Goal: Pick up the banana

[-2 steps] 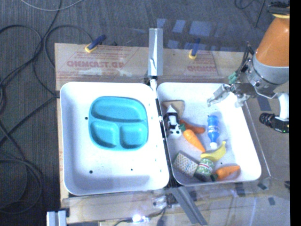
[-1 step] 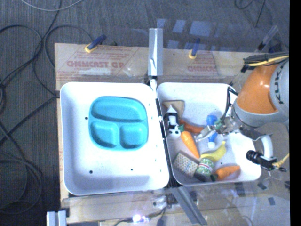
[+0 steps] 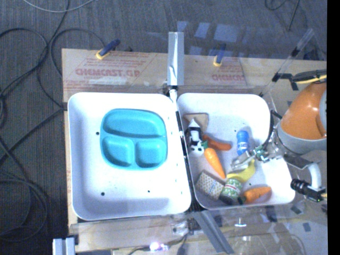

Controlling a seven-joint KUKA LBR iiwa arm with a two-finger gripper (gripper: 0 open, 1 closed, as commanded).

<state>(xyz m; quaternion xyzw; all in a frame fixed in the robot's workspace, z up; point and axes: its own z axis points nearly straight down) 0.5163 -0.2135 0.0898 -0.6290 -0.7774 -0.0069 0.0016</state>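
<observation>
Near the front edge of the right bin (image 3: 265,108) lie a carrot (image 3: 256,194) and a green can (image 3: 230,190). Just behind them the banana (image 3: 243,172) rests toward the bin's right edge, with the gripper (image 3: 247,156) directly over its far end. Farther back stands a blue bottle (image 3: 242,139). The left bin (image 3: 85,195) holds a blue tray (image 3: 134,138).

My grey arm with its orange band (image 3: 305,116) is cut off by the right side of the view. My two-finger gripper (image 3: 249,157) is too small and cluttered to read over the curved yellow banana (image 3: 243,171), part of which it hides near the right white bin's (image 3: 265,106) front edge. The small green-labelled can (image 3: 230,189) there is too blurred to read.
</observation>
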